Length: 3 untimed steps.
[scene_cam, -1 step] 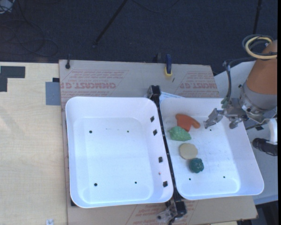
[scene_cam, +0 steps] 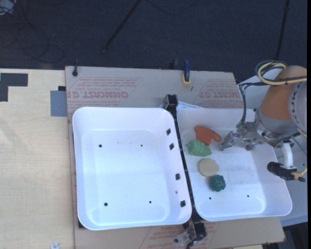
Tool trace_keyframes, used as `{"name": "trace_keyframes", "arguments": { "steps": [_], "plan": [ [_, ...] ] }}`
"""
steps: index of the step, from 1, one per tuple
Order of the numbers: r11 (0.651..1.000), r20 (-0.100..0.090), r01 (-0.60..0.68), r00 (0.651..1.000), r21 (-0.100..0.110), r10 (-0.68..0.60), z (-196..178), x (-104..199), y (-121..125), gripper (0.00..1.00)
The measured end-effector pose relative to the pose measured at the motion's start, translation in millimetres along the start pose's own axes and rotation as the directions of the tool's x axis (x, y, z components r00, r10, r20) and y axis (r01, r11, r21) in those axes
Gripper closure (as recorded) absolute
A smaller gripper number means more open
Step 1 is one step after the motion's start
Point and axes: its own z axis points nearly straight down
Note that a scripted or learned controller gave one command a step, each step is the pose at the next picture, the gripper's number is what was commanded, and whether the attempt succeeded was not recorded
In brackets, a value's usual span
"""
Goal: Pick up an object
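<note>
In the right bin [scene_cam: 280, 204], nearest to you, lies the dark green piece [scene_cam: 216, 182], then the beige disc [scene_cam: 208, 166], the light green lump [scene_cam: 198, 148] and the orange piece [scene_cam: 207, 134]. The gripper [scene_cam: 237, 140] hovers beside the orange one, fingers spread, holding nothing. Because the pieces lie close together, your grasp may push a neighbour and slip.

Red print on the cardboard sheet [scene_cam: 101, 90] under the bins — reversed, too blurred to read.
</note>
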Motion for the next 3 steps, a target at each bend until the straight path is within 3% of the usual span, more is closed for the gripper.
{"name": "trace_keyframes", "arguments": {
  "steps": [1,2,3],
  "plan": [
    [1.000,0.001,0.000,1.000,-0.003,0.000,-16,0,0,1.00],
    [1.000,-0.005,-0.003,1.000,0.006,0.003,-6,16,-106,1.00],
    [1.000,-0.003,-0.008,1.000,0.001,0.008,-17,12,-102,1.00]
  ]
}}
